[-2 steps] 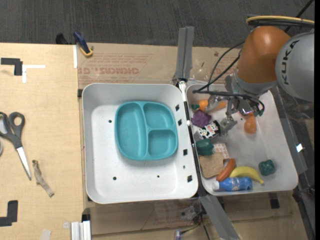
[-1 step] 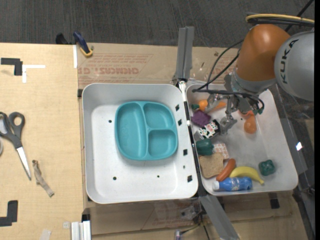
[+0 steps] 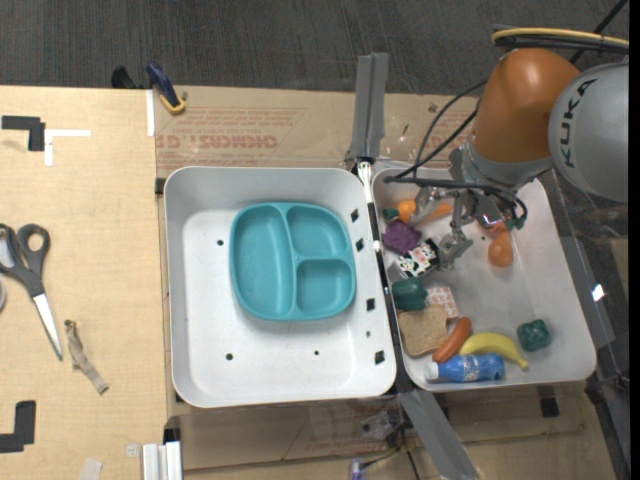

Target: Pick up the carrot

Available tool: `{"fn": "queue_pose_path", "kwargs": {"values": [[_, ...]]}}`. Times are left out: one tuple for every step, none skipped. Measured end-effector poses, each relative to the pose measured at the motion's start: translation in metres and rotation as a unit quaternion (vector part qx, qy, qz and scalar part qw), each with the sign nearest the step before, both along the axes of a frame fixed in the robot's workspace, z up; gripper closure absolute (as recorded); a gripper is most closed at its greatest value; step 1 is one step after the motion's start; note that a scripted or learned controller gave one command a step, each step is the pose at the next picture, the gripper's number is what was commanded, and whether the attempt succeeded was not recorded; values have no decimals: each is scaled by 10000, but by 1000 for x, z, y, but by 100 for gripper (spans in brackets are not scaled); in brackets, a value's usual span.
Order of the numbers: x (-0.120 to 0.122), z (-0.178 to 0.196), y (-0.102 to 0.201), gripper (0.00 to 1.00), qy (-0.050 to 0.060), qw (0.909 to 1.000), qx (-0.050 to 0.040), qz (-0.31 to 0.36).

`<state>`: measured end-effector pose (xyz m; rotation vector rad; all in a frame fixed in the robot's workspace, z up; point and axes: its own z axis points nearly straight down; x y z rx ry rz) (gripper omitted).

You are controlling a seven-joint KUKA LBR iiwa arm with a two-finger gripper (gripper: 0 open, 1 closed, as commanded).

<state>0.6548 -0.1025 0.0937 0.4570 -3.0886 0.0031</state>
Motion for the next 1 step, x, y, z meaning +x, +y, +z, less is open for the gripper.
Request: {"fn": "queue_pose_path", "kwargs": {"values": [[5, 13, -1, 100, -122, 9999, -19, -11]]}}
